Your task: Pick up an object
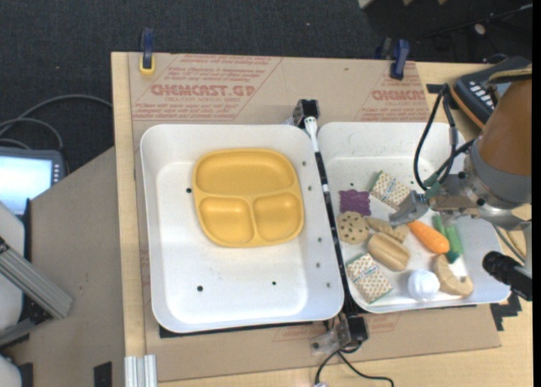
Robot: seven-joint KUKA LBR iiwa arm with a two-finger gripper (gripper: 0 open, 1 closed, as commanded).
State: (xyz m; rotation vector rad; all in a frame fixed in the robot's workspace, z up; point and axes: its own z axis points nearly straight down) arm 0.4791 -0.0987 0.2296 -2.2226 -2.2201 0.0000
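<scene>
Camera view: end effector [416, 206] low in right bin [338, 136], beside carrot [428, 237]; open or clenched, cannot tell. Cookie [352, 226], bun [388, 251], purple piece [355, 202] nearby. Yellow divided plate [248, 195] sits in left bin [161, 233].

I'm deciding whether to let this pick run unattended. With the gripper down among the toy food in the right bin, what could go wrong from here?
1. The items are crowded: the carrot, bread roll and cookie lie close together near the gripper, so it may nudge or pinch a neighbour instead of one clean object.
2. A black cable loops down by the wrist and could snag as the arm lifts.
</scene>
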